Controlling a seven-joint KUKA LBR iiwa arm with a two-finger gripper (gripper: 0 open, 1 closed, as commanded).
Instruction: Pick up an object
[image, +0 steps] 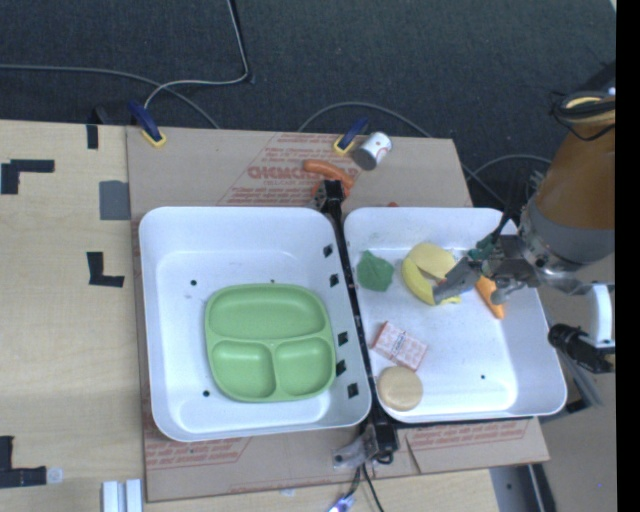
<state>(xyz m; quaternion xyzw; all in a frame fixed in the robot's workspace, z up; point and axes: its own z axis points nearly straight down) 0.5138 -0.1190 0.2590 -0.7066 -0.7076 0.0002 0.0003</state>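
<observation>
We see a yellow object (428, 270) in the right bin (520, 390), with the gripper (462, 280) right at its right edge; we cannot tell how the jaws stand. An orange piece (490, 297) lies just beside it. The same bin holds a green lump (375, 271), a pink-checked packet (400, 345) and a tan disc (401, 387). The left bin (165, 300) holds a green divided plate (270, 340). The arm (580, 190) reaches in from the right.
</observation>
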